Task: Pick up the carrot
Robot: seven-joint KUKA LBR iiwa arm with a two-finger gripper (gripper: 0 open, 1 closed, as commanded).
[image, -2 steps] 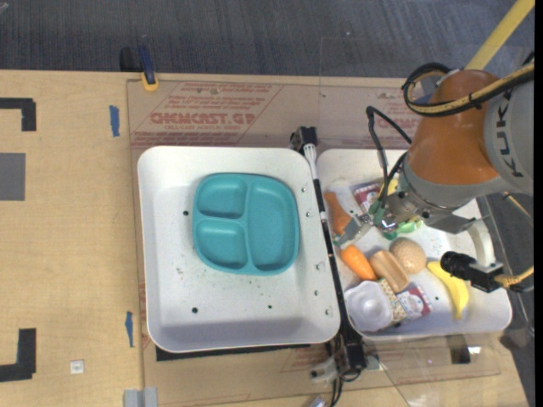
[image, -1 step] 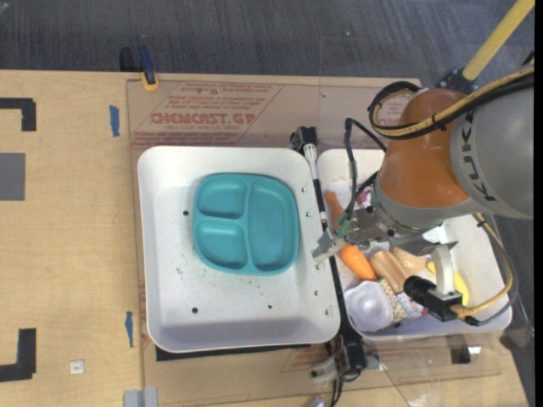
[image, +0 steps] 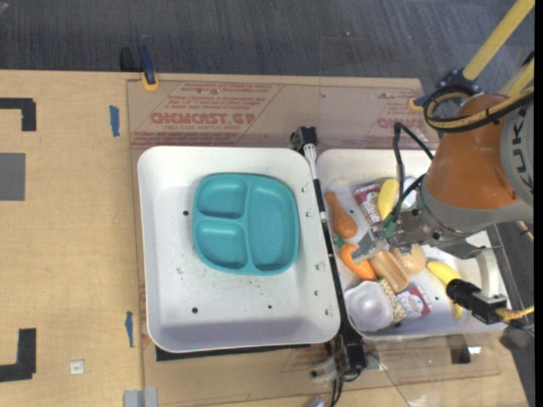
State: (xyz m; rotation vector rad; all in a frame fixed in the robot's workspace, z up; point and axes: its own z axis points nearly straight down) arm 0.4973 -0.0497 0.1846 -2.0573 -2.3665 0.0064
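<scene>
The carrot (image: 341, 215) is a short orange piece lying lengthwise near the left wall of the right bin (image: 441, 327). My gripper (image: 374, 243) hangs low over the middle of that bin, just right of and below the carrot. Its tip is above a second orange item (image: 357, 263) and a tan bread-like piece (image: 391, 267). Nothing is visibly lifted off the bin floor. The grey and orange arm (image: 467, 168) covers the bin's right part.
The right bin also holds two yellow banana-like pieces (image: 387, 197) (image: 442, 271), a white cup (image: 370, 304) and printed packets (image: 412, 300). In the left bin (image: 161, 253) sits a teal divided plate (image: 247, 222). A black rail (image: 323, 219) separates the bins.
</scene>
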